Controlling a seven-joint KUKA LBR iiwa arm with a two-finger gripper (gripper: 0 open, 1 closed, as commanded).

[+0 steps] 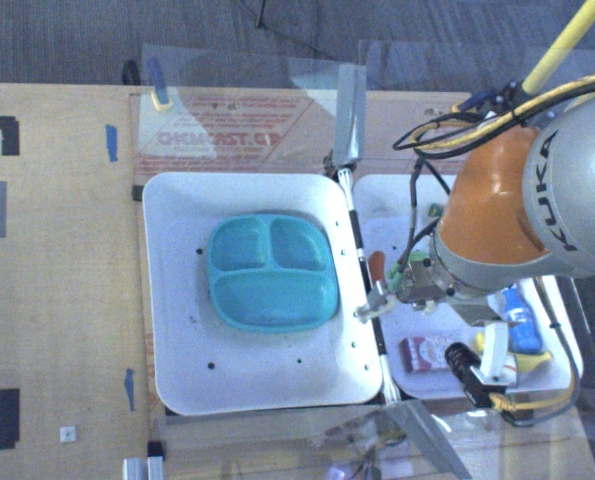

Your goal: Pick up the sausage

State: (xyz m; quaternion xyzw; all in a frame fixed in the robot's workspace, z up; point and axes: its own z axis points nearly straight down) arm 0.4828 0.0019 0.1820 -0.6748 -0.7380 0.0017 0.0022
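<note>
Sausage [376, 265], red and lying roughly upright against the right bin's [417, 386] left wall, sits just up-left of the gripper [402, 290], whose grip state cannot be told.

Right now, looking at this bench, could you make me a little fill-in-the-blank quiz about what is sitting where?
1. The blue divided plate lies in the ____ bin of this view.
2. That plate has ____ compartments.
3. The band above the wrist of the arm is coloured ____.
4. The arm hangs over the ____ bin of this view.

Missing words: left; three; orange; right
</note>
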